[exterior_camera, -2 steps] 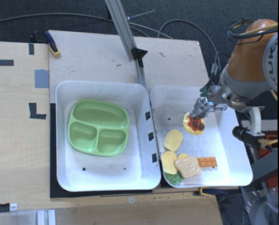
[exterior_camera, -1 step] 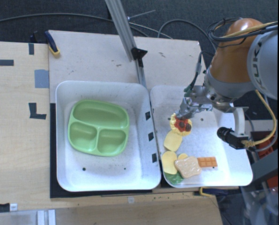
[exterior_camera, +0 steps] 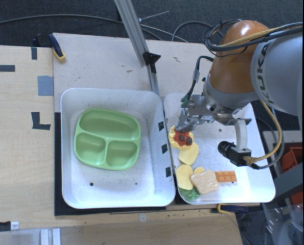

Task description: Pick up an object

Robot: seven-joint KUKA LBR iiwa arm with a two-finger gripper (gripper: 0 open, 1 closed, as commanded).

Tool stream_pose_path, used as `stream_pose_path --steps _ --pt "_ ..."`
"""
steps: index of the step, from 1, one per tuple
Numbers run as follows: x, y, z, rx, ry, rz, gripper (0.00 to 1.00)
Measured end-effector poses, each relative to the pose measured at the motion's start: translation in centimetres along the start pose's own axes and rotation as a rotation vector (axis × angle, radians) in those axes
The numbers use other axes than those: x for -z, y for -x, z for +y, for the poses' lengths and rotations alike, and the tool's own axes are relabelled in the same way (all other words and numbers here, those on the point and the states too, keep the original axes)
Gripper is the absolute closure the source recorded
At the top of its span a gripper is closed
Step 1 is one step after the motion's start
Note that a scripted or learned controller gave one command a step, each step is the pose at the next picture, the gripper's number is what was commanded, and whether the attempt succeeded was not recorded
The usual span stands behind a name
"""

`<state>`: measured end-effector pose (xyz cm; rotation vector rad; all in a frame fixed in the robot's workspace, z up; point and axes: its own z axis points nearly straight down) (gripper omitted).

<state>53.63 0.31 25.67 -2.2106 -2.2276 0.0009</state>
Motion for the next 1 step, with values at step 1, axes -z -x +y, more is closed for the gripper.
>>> stream_pose_path --steps 1 --pt "-1.76 -5.04 -1.05 -0.001 -0.002 -0.001 1.0"
